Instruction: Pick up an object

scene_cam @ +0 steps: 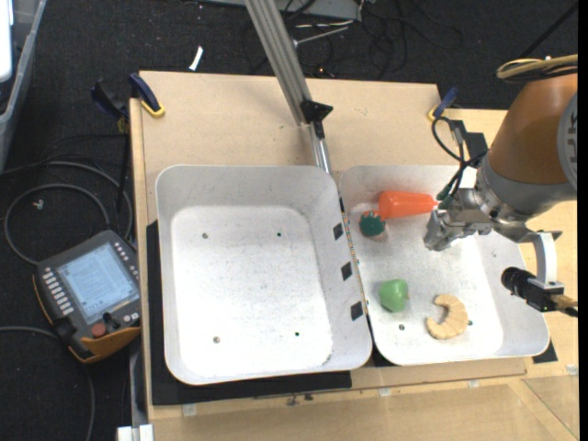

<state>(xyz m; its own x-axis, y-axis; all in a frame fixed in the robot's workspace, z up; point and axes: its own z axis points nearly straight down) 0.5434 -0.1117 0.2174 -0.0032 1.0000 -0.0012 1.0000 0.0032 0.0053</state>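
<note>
Gripper, finger state can't tell, hangs at carrot's 4 o'clock; should center over carrot w/ fingers straddling before descending.

Camera: one, fixed, sitting above the tabletop and looking down on it at a slant.

Facing: the far edge of the tabletop is lying toward the top of the frame, the near edge toward the bottom.

Coverage: both white bins are lying fully in frame, the left bin and the right bin side by side; dark floor with cables is showing along the left and the top.

Distance: middling; the whole tabletop width is fitting in, and small items in the bins are reading clearly.

Entry side: the arm is reaching in from the right edge.
</note>
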